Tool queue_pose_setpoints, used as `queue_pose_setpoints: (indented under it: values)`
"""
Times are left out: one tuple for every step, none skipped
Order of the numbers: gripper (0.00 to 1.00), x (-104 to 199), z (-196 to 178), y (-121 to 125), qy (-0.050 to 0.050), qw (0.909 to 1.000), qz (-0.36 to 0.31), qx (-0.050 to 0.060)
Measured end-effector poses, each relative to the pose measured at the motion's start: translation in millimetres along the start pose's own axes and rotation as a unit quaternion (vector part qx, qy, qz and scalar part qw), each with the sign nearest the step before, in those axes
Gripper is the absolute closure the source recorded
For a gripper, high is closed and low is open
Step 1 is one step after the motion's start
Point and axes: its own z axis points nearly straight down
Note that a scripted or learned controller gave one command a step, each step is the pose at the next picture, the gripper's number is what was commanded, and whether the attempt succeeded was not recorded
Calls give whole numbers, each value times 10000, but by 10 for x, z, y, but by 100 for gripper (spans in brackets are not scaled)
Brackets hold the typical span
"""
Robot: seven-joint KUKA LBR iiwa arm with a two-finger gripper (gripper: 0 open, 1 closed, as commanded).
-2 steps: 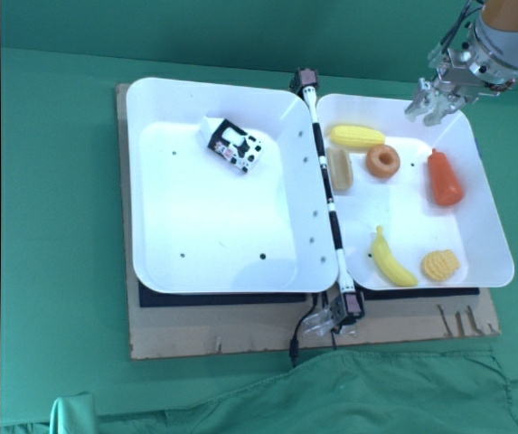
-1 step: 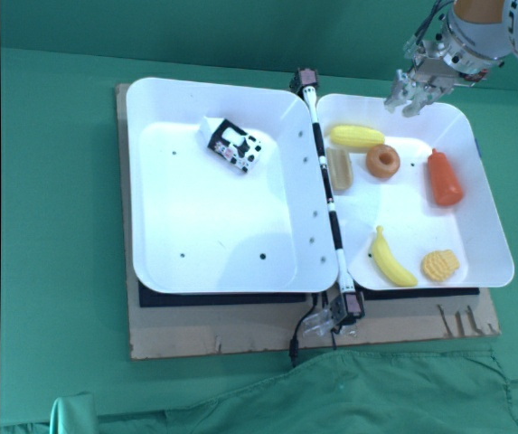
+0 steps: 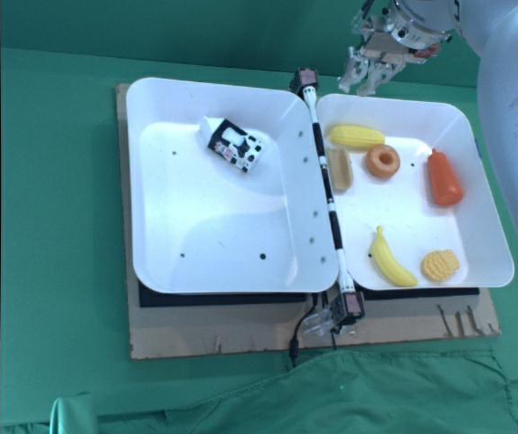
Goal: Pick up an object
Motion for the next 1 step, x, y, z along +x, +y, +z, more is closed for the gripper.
queue_pose_setpoints:
  values:
    - [100,1064,59,-944,18,10000,-10,53]
